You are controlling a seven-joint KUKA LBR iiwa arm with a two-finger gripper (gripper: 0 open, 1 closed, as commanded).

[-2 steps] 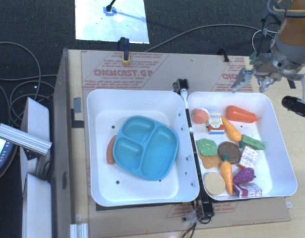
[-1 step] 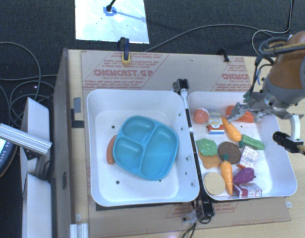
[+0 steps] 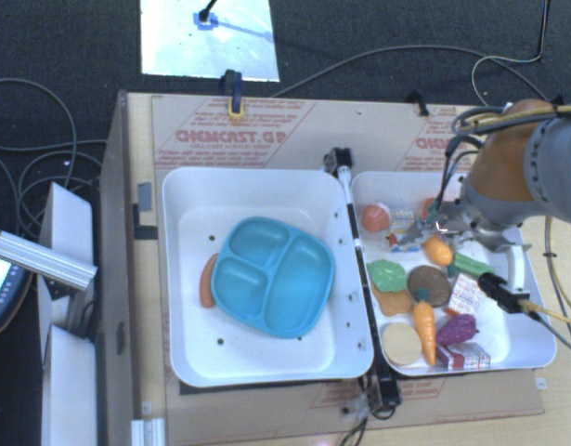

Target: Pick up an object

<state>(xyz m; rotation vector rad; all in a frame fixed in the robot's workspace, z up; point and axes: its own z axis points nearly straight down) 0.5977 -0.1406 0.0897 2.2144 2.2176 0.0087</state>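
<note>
Bins [image 3: 178, 277] white. Sectioned plate [image 3: 272, 277] light blue, orange sausage [image 3: 207, 281] beside it. Right bin: orange carrot [image 3: 424, 328], green leaf [image 3: 387, 274], purple grapes [image 3: 457, 328], brown disc [image 3: 430, 284], red-white ball [image 3: 376, 217]. Arm [image 3: 526, 170] grey, orange band.

A robotics lab: left of the gripper [image 3: 424, 230], two white bins [image 3: 266, 186] sit on a cardboard-covered bench [image 3: 294, 124]; loose cables [image 3: 44, 147] trail across dark carpet [image 3: 62, 26] farther left, toy food [image 3: 422, 328] just below it.
</note>
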